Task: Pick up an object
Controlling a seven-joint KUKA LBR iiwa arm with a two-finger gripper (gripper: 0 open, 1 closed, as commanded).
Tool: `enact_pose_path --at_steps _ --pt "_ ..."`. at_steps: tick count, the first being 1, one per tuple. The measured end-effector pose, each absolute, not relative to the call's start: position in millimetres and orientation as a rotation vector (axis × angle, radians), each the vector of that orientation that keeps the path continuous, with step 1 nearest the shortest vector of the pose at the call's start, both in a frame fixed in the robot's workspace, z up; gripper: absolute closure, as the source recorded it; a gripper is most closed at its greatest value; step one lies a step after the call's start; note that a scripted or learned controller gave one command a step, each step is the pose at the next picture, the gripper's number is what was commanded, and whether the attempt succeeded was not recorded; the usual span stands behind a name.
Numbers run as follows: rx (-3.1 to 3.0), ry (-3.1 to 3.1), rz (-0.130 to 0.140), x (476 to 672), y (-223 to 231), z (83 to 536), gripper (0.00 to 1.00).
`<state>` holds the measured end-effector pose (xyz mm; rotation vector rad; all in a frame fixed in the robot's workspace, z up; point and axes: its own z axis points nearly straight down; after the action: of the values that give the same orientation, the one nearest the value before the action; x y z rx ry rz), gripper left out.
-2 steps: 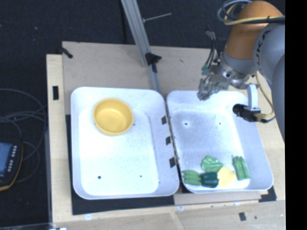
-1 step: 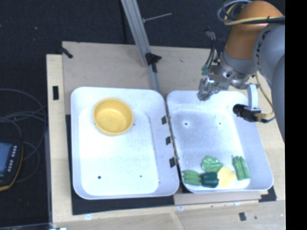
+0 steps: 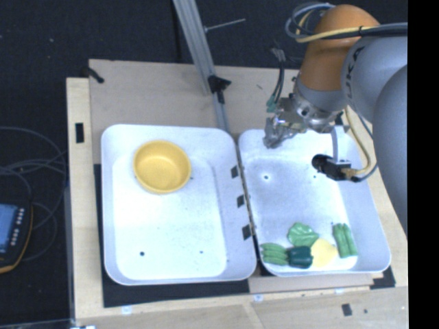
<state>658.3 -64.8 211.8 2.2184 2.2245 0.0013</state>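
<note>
My gripper (image 3: 273,138) hangs over the far left corner of the right bin (image 3: 295,184), with nothing visible between its fingers. Small objects lie in a cluster at that bin's near edge: a light green piece (image 3: 302,234), a dark green piece (image 3: 299,256), a green pod (image 3: 273,253), a yellow piece (image 3: 324,253) and a green ridged piece (image 3: 344,240). They lie well in front of the gripper. A yellow bowl (image 3: 162,166) sits in the far part of the left bin (image 3: 171,252).
A grey metal pole (image 3: 199,46) slants up from the bench behind the bins. A black cable fitting (image 3: 331,166) hangs off the arm over the right bin. The beige bench (image 3: 151,94) surrounds both bins.
</note>
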Motion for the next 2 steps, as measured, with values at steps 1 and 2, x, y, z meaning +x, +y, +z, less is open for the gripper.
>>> enact_pose_path --at_steps 1,2 --pt "2.217 2.224 0.004 646.6 -19 227 1.0" --pt "2.217 2.225 0.004 628.7 29 241 1.0"
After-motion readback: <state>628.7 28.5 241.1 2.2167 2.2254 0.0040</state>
